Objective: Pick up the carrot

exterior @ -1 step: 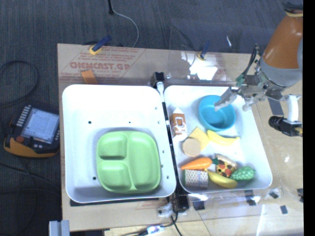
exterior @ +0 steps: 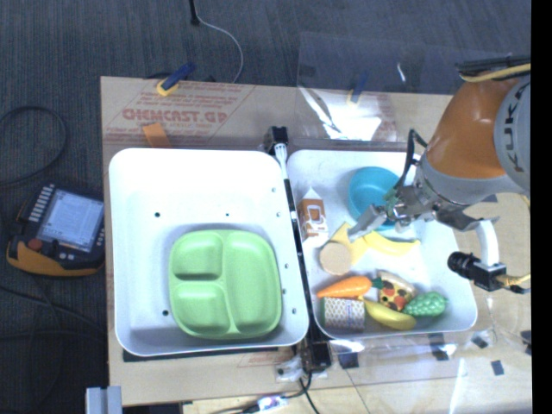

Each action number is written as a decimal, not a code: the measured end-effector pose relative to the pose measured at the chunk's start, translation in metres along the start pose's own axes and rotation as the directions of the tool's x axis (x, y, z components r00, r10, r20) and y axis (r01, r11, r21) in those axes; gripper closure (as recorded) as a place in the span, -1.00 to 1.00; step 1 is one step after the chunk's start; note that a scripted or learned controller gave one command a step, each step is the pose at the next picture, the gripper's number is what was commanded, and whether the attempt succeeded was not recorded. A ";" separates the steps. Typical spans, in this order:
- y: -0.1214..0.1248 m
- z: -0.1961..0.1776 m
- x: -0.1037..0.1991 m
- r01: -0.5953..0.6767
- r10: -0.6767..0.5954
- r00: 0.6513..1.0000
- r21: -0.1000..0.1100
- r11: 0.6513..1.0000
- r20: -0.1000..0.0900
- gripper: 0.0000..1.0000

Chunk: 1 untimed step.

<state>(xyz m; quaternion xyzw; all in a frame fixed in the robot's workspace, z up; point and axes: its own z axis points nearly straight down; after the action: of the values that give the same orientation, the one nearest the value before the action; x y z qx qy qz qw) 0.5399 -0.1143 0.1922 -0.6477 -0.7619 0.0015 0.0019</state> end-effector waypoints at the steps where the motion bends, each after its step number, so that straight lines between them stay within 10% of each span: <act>1: -0.052 0.100 0.005 0.130 -0.130 0.991 -0.013 0.991 0.005 -1.00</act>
<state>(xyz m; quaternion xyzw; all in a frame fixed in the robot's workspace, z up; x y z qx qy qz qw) 0.4872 -0.1180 0.0922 -0.5966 -0.8026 -0.0024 -0.0036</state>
